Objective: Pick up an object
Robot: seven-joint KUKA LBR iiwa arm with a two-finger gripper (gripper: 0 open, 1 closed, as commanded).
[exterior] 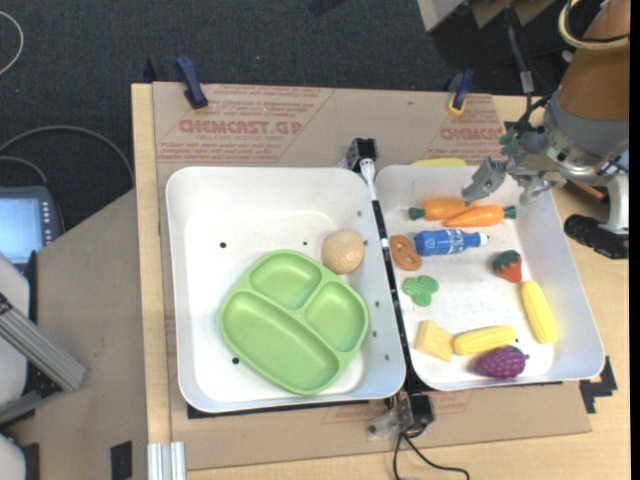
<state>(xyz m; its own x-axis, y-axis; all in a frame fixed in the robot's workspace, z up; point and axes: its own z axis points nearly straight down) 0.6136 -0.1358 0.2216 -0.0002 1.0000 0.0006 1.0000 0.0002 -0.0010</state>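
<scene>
My pincer (510, 181) hangs over the far end of the right bin (580, 298), its two fingers spread apart with nothing between them. Just below lie two carrots (470, 213), touching each other, and beside them a blue bottle (452, 241) on its side. These are the nearest things for me to take.

I judge the carrots to be light, hollow plastic toys: stiff, smooth, somewhat slippery, and rounded so they may roll out of a pinch. I would close across the thick middle of one, at right angles to its length, not on the tapered tip. Because the two lie against each other, a finger may have trouble getting between them. The bottle looks equally light, and its straight body offers a steadier hold.

My own wrist covers part of the bin's far corner, so I cannot tell what sits beneath it. A yellow thing (440, 162) at the far rim is mostly cut off. My arm runs out of view at the right.
</scene>
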